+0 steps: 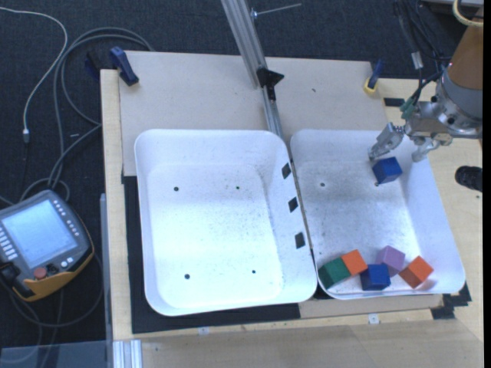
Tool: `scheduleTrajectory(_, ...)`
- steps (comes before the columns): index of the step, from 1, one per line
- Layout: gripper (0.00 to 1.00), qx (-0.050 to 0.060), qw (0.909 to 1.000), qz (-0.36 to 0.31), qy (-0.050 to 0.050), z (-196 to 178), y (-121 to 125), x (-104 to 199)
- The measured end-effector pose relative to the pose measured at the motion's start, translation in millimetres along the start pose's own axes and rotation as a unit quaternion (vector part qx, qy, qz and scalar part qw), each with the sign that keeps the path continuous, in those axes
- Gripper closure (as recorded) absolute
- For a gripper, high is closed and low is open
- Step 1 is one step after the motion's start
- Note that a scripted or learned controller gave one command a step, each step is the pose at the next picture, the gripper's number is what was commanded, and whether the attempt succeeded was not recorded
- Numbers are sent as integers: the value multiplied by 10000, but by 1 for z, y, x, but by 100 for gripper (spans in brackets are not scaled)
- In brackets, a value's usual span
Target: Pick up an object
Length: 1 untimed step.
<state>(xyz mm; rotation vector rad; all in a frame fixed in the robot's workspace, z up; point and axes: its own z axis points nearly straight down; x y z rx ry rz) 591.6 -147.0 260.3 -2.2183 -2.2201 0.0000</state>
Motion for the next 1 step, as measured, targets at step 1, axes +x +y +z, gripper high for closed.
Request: scheduleTrajectory(1, 0, -46, 10000, -19, -16, -21, 52, 12)
